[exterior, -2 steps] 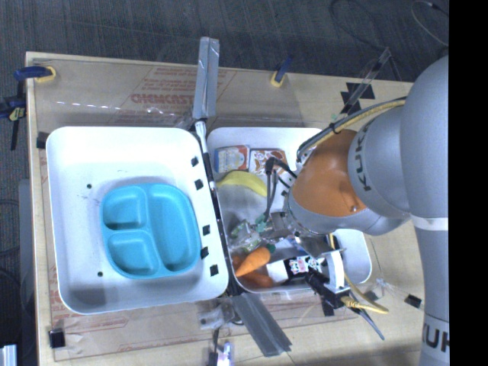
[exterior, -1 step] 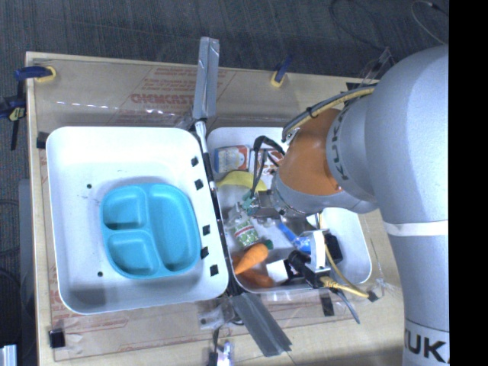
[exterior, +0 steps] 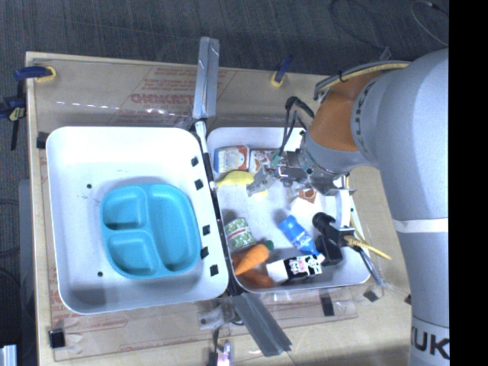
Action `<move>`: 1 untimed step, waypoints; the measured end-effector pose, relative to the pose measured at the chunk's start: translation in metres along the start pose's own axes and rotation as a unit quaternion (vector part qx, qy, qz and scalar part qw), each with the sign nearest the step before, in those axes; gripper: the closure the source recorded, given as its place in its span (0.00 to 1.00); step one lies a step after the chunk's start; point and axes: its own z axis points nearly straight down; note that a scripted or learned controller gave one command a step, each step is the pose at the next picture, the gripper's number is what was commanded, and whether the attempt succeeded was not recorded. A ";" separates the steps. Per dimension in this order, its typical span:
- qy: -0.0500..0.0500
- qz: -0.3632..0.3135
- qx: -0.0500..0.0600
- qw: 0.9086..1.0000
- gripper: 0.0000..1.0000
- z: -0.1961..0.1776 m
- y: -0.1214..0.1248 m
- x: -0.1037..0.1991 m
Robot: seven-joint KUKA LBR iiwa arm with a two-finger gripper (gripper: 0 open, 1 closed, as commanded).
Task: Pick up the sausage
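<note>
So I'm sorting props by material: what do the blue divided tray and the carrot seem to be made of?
The blue divided tray looks like moulded plastic: one even colour, soft sheen, rounded compartment edges. The carrot, in the right bin, seems a plastic or rubber toy, given its flat, uniform orange surface; which of the two is hard to tell.

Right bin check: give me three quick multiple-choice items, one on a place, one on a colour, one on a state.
1. Where is the blue divided plate?
A. left bin
B. right bin
C. on the bench outside the bins

2. What colour is the small bottle in the right bin?
A. red
B. blue
C. green

3. Where is the gripper?
A. over the left bin
B. clear of the bench
C. over the right bin

Answers:
1 A, it lies alone in the left bin.
2 B, its body is blue.
3 C, it hangs near the yellow banana.
</note>
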 end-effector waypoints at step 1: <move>0.000 0.029 0.002 1.000 0.00 0.025 -0.073 0.026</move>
